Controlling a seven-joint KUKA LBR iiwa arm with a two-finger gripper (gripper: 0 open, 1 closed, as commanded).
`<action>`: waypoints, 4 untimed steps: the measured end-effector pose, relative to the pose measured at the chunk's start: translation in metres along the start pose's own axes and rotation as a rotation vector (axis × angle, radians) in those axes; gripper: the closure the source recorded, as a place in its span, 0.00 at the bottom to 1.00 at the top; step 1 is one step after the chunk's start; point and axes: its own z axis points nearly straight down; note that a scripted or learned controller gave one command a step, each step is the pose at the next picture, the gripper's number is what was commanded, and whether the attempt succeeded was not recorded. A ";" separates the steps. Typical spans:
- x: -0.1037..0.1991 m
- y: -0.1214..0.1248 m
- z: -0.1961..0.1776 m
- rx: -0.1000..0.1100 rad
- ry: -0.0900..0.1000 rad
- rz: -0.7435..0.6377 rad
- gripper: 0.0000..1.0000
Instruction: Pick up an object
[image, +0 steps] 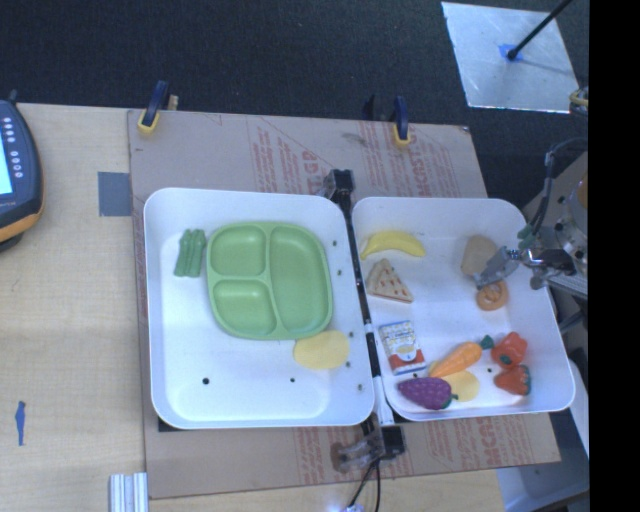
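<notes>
The right bin (540, 310) holds several toy foods: a yellow banana (393, 243), a tan sandwich wedge (388, 282), a brown lump (477, 254), an orange round slice (491, 296), a small carton (399, 346), a carrot (458, 359), red peppers (511, 349), and purple grapes (426, 392). My gripper (497, 267) reaches in from the right edge. It hangs low over the right bin's far right part, between the brown lump and the orange slice. Nothing is visibly held.
The left bin (165, 330) carries a green divided plate (268, 280), a green bean bundle (189, 252) and a yellow piece (321, 350). A black divider (355, 280) runs between the bins. A pendant (15, 170) lies at far left. Clamps (400, 120) hold the cardboard.
</notes>
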 end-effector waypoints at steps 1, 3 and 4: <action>-0.005 0.034 0.110 -0.006 -0.006 -0.005 0.00; 0.003 0.111 0.105 -0.006 -0.002 -0.001 0.00; 0.086 0.008 0.107 0.006 0.004 -0.002 0.00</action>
